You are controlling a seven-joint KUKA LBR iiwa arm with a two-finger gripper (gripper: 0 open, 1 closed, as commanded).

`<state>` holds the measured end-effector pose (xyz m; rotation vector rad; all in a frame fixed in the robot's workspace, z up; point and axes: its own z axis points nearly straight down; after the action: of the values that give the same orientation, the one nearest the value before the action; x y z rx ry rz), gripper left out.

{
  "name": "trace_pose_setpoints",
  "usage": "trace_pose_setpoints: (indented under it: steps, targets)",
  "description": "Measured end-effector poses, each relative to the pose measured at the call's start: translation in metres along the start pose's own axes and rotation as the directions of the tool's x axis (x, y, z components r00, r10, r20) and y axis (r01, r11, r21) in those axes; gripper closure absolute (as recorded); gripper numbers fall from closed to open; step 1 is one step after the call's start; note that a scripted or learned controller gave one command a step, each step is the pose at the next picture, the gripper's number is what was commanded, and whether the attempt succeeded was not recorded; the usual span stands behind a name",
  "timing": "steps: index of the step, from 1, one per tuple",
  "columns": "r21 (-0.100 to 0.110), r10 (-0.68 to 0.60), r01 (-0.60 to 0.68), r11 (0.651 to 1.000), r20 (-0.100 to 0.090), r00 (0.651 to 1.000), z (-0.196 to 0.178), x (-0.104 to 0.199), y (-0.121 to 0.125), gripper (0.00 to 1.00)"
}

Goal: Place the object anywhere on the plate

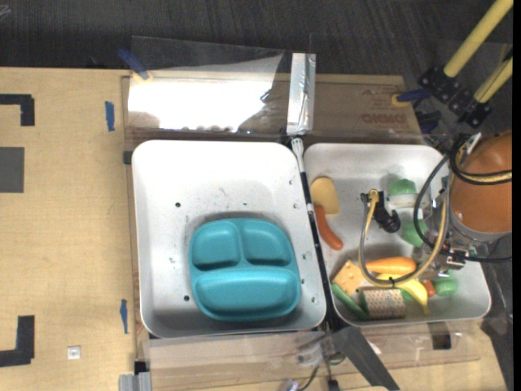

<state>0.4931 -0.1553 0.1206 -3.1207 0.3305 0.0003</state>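
Two white bins [155, 218] side by side, one teal plate [242, 269] (three compartments) in the left one, and a heap of toy food [383, 279] too jumbled to count

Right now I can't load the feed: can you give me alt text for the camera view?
A teal divided plate sits bare in the left white bin, while the grey and orange arm reaches into the right bin. That bin holds a jumble of toy food, including a carrot and a cheese wedge.
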Motion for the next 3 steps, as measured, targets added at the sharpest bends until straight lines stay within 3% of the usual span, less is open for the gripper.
trace_pose_setpoints:
  steps: [1,2,3]
  targets:
    - [-0.001,-0.011,0.011,1.000,-0.002,1.000,-0.041,0.003,0.016,1.00]
    - [-0.001,-0.009,0.009,1.000,-0.002,1.000,-0.068,0.014,0.066,1.00]
    - [0.001,-0.012,0.012,1.000,0.004,1.000,-0.036,0.007,0.066,1.00]
